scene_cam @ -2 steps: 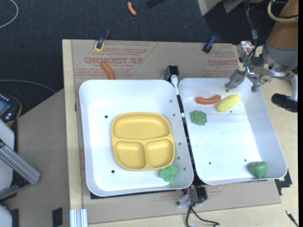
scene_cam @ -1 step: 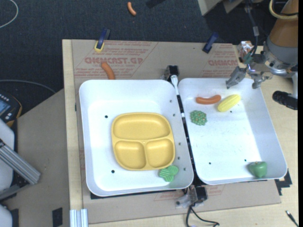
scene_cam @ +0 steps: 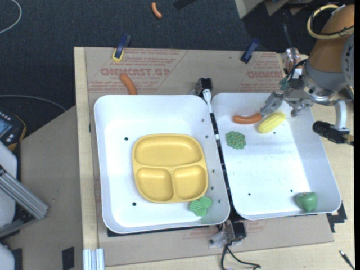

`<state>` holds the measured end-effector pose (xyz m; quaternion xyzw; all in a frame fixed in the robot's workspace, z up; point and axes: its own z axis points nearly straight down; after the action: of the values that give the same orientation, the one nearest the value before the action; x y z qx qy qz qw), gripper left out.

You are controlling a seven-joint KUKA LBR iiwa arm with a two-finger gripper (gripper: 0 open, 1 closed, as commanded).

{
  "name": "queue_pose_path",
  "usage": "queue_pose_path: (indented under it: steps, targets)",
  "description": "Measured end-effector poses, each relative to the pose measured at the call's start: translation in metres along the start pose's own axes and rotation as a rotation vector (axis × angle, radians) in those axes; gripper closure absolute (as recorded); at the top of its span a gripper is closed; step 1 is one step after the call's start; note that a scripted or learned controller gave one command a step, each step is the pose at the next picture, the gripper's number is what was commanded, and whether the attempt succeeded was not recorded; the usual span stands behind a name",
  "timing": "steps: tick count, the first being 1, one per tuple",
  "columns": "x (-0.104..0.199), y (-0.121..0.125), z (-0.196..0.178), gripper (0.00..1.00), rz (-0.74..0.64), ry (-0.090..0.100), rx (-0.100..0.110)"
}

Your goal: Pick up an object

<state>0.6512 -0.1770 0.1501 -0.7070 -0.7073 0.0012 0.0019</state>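
Yellow plastic is what lies nearest the hand point(scene_cam: 279, 107): a toy corn cob point(scene_cam: 271, 122) rests in the far part of the right bin point(scene_cam: 315, 167), with an orange sausage point(scene_cam: 247, 117) just beside it on the side toward the left bin point(scene_cam: 112, 151). The hand is seen low over the bin's far corner, just above the cob; whether it is spread wide or drawn narrow cannot be told, and nothing is seen held in it.

Also in the right bin are a green knobbly ball point(scene_cam: 235, 140) near the middle divider and a green pepper-like piece point(scene_cam: 306, 201) at the near corner. In the left bin a yellow divided plate point(scene_cam: 170, 167) is placed centrally, with a green leafy toy point(scene_cam: 200, 206) touching its near edge.

The step in hand is judged to be the descent onto the cob. It would be done well if the hand were centred across the cob's short axis, kept clear of the sausage and the bin wall, and closed only once fully lowered, since the rounded shape is likely to roll away.

On the brown board of the worktop point(scene_cam: 169, 66), red lettering can be read as "CHEMCAST GP", repeated at the far right, partly hidden.
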Motion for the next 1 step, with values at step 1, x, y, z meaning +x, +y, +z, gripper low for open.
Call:
queue_pose_path:
  steps: [1]
  targets:
    - [-0.0004, 0.0028, 0.0625, 0.00, -0.001, 0.000, 0.002]
